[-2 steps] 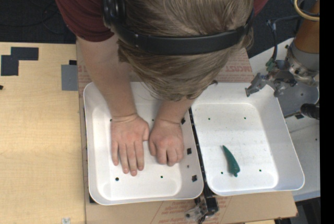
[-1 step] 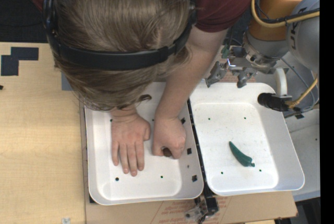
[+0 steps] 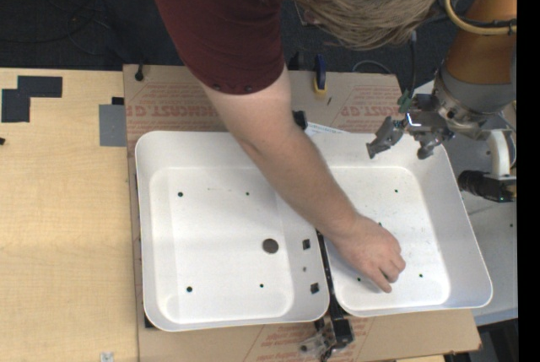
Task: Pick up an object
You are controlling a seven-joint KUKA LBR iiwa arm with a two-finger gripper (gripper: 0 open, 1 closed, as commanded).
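hovering jaws [image 3: 403, 137] spread at right bin's [image 3: 468, 267] far edge, person's hand [image 3: 375, 255] reaching in below

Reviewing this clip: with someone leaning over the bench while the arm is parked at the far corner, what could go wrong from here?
1. The person's hand rests inside the right bin, where the pincer hovers over the far rim; any descent could strike the forearm.
2. The person's head and shoulder block part of the camera's view, so a pick could be misjudged.
3. The small dark round object lies in the left bin, across that arm.
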